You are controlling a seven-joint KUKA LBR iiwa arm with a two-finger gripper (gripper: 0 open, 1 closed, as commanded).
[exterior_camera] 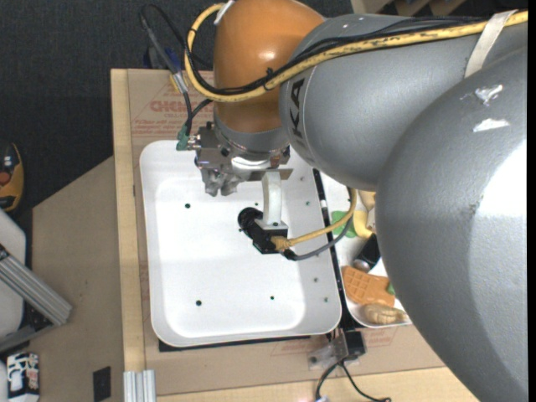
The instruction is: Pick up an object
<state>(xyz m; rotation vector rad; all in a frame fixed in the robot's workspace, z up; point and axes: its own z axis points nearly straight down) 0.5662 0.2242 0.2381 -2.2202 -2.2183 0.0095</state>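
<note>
Camera view: arm [402,99] arched over white bin [226,296], end effector [219,181] pointing down, grip state unclear.

Two white bins [209,283], one orange waffle [366,285], one tan piece [381,314], one yellow piece [362,222]

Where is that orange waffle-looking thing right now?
The waffle-like piece lies in the bin on the camera view's right, near its front corner, just behind a tan lump and partly under the arm.
</note>
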